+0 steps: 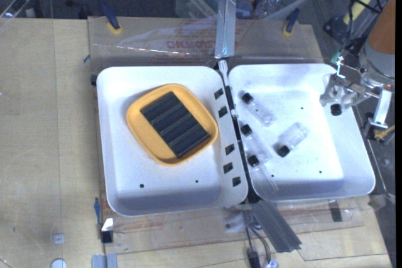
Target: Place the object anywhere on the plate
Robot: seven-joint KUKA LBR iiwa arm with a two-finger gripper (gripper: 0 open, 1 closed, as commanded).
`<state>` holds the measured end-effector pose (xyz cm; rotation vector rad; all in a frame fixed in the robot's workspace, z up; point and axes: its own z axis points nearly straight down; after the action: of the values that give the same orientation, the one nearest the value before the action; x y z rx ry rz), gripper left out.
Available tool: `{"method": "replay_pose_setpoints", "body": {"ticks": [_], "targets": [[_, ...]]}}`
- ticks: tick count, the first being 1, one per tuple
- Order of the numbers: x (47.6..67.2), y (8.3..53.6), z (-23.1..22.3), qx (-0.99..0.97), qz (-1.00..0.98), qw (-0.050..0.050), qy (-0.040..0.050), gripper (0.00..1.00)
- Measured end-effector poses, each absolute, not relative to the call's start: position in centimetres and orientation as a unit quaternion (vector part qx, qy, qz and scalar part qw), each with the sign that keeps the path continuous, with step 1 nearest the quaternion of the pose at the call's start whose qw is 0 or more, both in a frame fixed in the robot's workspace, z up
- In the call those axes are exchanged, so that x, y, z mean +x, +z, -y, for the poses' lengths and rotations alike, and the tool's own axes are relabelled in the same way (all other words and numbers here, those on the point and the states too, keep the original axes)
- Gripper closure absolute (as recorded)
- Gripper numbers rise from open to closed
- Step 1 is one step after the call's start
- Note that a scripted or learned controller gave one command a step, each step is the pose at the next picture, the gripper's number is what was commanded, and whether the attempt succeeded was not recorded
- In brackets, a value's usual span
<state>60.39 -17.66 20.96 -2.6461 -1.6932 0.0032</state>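
You've got the gripper (337, 96) hovering at the right edge of the frame, claw state I cannot tell, while the clear bottles (290, 138) lie centre-right, far from the yellow plate (139, 128) at left, so a slippery miss looks likely.

Orange plate (171, 124) in L bin (119, 185); maybe vials (290, 137) R.

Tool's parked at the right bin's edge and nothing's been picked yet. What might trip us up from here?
The clear bottles blend into the white right bin, so a grasp may miss. Three bottles lie close along the divider, leaving the tool little room there. The yellow plate already bears a black ribbed block, so a round bottle may roll off.
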Motion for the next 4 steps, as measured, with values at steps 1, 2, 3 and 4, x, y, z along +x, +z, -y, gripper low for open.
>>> {"method": "replay_pose_setpoints", "body": {"ticks": [1, 2, 3, 4], "targets": [[60.4, 21.0, 17.7, -0.842, 0.539, 0.000, 0.0009, 0.00], [59.9, 22.6, 17.5, -0.838, 0.545, -0.001, -0.0003, 0.00], [59.7, 23.6, 16.7, -0.833, 0.553, -0.001, -0.0004, 0.00], [59.4, 23.8, 14.7, -0.828, 0.561, 0.001, 0.0011, 0.00]]}}
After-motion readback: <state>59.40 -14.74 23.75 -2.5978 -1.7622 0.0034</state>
